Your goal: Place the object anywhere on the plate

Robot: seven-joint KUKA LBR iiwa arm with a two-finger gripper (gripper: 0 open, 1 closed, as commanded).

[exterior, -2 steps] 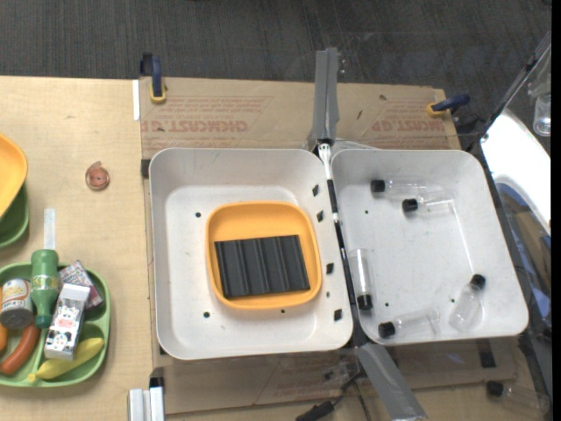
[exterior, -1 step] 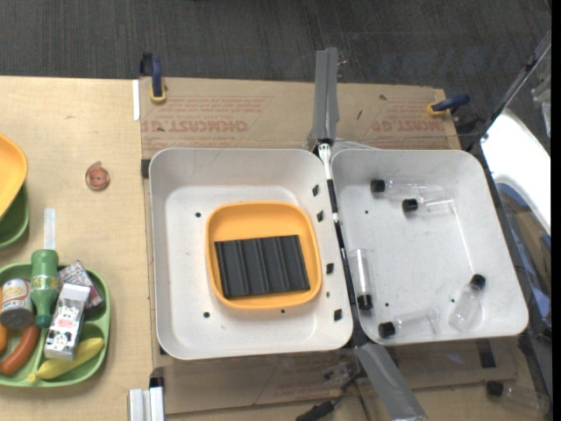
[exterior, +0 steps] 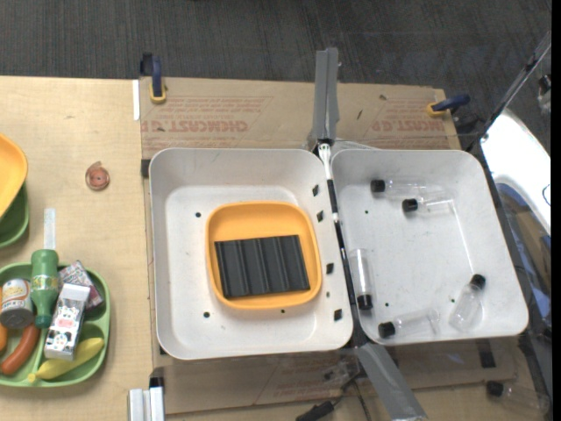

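An orange plate with rounded corners sits in the middle of the left white bin. A dark grey ribbed rectangular block lies flat on the plate, slightly toward its near side. The right white bin holds several clear vials with black caps: two near the back, one along the left wall, and two near the front.
Left of the bins, a green plate carries toy food and a small bottle. An orange bowl lies at the left edge, with a small pink disc nearby. Cardboard clamped at its corners lies under the bins.
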